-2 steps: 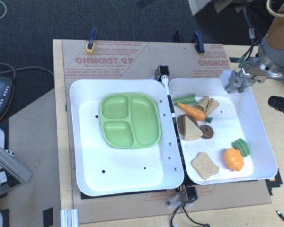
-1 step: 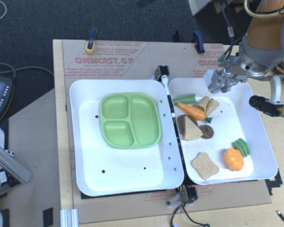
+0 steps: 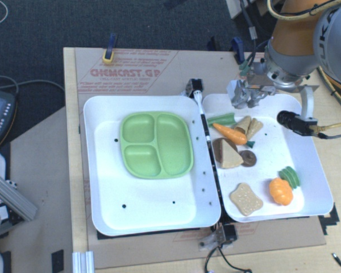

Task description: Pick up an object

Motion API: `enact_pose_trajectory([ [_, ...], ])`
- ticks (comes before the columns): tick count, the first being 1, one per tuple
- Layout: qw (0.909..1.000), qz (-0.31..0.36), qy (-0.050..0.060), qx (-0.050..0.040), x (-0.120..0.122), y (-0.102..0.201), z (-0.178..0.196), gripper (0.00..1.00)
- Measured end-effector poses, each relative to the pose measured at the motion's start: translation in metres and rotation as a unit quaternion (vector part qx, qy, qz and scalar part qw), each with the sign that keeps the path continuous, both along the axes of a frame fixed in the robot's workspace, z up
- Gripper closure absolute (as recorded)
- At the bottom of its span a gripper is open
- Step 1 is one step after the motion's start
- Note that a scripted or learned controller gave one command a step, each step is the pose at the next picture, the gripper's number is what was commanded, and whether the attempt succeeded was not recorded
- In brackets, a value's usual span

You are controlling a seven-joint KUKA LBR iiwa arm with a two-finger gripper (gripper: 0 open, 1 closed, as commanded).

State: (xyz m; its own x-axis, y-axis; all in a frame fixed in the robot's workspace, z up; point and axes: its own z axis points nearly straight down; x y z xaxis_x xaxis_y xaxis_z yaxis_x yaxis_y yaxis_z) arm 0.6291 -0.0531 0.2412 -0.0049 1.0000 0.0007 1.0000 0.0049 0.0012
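Gripper [image 3: 245,97] poised at the right bin's [image 3: 318,169] far edge, finger state not discernible, toy carrot [image 3: 229,133] just below it, green divided plate [image 3: 157,144] set well left.

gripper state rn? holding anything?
Gripper: above the far end of the right bin, nothing visible between its fingers; open or shut cannot be told.

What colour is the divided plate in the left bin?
Light green, seen clearly in the camera view: the divided plate.
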Motion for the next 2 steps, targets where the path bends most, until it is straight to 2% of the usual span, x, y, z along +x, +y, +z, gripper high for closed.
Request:
enact_pose_trajectory([
  [1,1.0,0.0,0.003,0.0007,0.001,0.048,-0.021,1.0],
  [2,1.0,-0.001,0.002,0.0,-0.002,0.067,-0.024,1.0],
])
